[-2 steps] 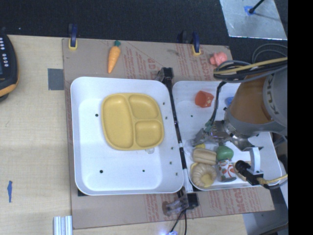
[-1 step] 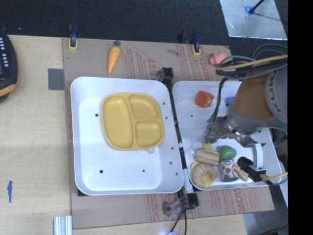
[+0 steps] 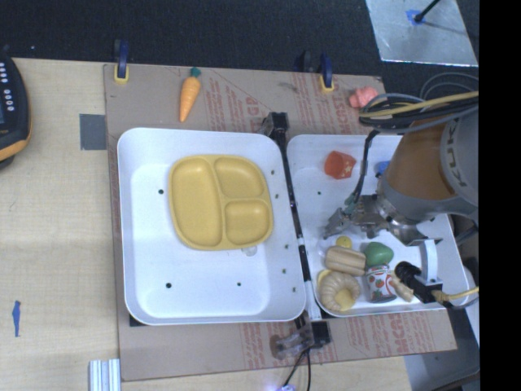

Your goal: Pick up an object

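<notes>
Toys (image 3: 358, 271) heaped at near end of right bin (image 3: 313, 157): bread roll, green piece, small can, croissant. Nothing lifted yet. Gripper (image 3: 342, 218) low over bin just above heap, fingers spread, nothing between them. Left bin (image 3: 146, 218) holds yellow divided plate (image 3: 220, 200). Brown board, wood bench, dark floor beyond

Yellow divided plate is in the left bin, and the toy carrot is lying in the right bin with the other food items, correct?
Not quite. The yellow divided plate is in the left bin, but the toy carrot lies outside both bins, on the brown board behind the left bin, as the camera view shows. The right bin holds the other food items.
</notes>
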You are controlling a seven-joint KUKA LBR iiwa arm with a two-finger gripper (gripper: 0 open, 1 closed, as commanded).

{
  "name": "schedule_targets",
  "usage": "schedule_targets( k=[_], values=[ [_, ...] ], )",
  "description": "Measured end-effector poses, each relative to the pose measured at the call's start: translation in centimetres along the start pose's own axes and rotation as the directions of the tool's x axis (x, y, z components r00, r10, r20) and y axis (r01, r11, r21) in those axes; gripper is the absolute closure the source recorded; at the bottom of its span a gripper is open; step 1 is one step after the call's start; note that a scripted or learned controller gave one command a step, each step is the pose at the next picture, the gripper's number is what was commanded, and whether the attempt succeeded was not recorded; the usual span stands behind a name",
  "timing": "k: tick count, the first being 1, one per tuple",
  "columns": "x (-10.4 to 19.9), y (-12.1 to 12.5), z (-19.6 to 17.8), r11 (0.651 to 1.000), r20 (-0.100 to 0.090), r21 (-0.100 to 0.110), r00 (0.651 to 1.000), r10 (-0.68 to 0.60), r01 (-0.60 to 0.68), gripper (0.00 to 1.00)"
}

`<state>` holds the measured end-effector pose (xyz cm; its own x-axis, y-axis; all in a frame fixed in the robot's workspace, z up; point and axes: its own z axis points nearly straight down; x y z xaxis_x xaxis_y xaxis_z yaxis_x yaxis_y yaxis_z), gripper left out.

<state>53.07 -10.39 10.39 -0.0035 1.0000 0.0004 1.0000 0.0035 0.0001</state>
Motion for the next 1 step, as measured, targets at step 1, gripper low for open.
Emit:
schedule_targets(
  k=[1],
  values=[
    [-3.39,-5.39,1.30,1.000,-0.001,0.007,1.000,0.004,-0.004,0.00]
  ],
)
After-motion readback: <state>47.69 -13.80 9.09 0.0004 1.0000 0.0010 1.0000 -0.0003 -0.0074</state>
